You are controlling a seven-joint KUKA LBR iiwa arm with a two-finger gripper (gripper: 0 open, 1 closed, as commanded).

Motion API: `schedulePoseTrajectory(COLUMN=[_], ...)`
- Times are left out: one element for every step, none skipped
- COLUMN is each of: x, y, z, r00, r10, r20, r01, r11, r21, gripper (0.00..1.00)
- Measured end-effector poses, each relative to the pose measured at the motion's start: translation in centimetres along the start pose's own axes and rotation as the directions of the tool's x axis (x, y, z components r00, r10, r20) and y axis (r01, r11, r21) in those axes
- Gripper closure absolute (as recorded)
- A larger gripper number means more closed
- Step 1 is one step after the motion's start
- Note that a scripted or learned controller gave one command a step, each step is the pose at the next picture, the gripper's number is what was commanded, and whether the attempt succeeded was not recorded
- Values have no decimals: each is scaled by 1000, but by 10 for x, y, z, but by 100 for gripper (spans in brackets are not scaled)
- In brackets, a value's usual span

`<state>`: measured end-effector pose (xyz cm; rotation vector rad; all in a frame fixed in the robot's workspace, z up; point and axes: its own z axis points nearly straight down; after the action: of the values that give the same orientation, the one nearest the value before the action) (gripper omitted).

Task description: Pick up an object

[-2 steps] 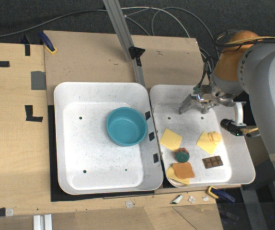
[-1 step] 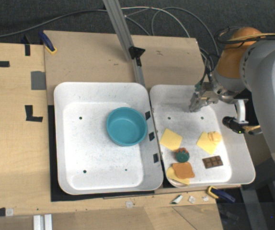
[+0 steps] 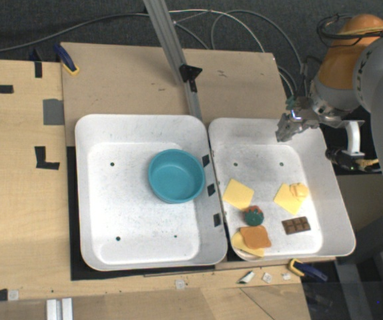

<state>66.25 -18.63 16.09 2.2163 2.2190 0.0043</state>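
Above right bin's (image 3: 325, 179) far rim: metal gripper (image 3: 286, 131) | state unclear | round teal bowl (image 3: 175, 175) left

No readable text — no labels, numbers.

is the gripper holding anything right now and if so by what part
Nothing is held: the gripper hovers over the right bin's far edge, with no object between its fingers.

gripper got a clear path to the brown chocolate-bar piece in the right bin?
Probably yes. The gripper hovers over the right bin's far edge; the chocolate piece lies flat near the front, uncovered, with the yellow block close beside it but apart.
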Motion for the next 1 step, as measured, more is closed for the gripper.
schedulePoseTrajectory(x=[-1], y=[2], z=[-43], r00=[1000], r10=[0], r20=[-1], r01=[0], r11=[1000], r21=[2], gripper=[100])
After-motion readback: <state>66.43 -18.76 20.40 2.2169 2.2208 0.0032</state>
